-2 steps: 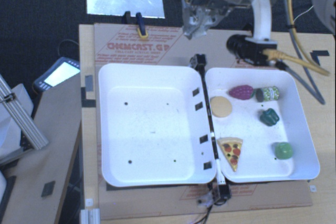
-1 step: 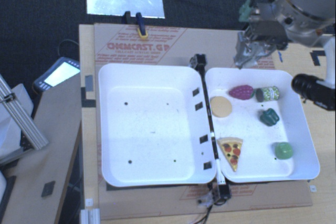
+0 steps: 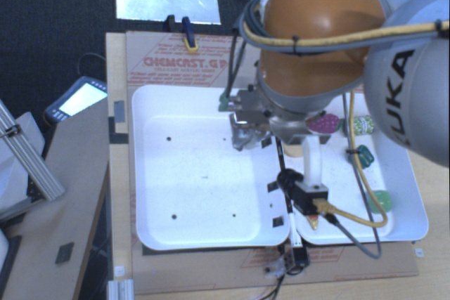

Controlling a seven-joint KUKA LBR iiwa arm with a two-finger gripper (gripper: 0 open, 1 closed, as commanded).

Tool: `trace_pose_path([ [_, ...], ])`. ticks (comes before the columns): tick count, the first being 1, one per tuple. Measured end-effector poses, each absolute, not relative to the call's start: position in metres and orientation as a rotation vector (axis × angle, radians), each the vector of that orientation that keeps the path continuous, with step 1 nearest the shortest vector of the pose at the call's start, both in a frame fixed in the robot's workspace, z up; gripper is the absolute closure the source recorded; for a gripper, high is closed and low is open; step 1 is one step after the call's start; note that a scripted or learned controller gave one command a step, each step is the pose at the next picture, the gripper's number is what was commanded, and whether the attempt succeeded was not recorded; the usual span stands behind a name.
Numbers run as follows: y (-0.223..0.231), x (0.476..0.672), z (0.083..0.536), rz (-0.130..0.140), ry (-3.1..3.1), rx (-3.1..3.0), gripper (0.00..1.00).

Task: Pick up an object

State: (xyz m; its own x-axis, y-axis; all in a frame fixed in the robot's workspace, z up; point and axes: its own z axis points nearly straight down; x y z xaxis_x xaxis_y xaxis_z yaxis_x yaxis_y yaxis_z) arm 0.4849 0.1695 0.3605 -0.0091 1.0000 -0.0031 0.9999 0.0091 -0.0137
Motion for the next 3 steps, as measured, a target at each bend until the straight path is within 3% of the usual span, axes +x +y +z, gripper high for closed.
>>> trace_pose_path([
  [1, 0.072, 0.487, 0.353, 0.001, -2.213, -2.232, 1.00],
  [2, 0.109, 0.507, 0.448, -0.019, -2.234, -2.219, 1.00],
  [3, 0.200, 0.541, 0.463, -0.010, -2.235, -2.209, 1.00],
])
